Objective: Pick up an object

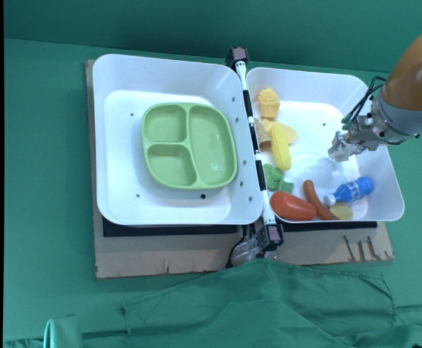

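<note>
The tool (pixel 339 149) is positioned over the right bin (pixel 385 167), near its right wall. Whether the tool is open or closed cannot be determined, and nothing is seen held in it. The blue bottle (pixel 352 190) is located just below the tool, beside a sausage (pixel 317 199) and a red pepper (pixel 292 206). The corn cob (pixel 280 146) lies near the bin divider. A green divided plate (pixel 189 145) is placed in the left bin (pixel 117 85).

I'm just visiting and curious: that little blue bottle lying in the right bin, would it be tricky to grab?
Probably somewhat. The blue bottle lies on its side and looks round, so a nudge may roll it. Its glossy surface could slip. It looks small and likely light, and it touches the yellowish piece, leaving little room.
</note>
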Robot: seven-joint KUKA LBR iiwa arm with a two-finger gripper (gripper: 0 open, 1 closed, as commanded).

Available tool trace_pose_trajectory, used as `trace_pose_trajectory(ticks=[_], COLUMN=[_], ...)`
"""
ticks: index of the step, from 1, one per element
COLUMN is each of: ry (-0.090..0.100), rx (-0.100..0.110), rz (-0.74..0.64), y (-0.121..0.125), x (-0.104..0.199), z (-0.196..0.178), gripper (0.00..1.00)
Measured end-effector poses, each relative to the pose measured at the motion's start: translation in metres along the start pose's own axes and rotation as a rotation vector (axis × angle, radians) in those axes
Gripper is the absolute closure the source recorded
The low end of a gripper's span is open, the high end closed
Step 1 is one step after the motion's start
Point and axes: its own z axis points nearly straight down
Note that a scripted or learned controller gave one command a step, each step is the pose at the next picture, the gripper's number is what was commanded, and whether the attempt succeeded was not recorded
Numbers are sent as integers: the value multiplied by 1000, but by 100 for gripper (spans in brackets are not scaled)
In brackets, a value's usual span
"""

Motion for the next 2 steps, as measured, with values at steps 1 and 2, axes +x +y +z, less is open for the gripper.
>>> trace_pose_trajectory(ticks=[1,2], ry=[1,3], rx=[2,11], rz=[1,-8], y=[0,90], x=[0,5], z=[1,17], gripper=[0,0])
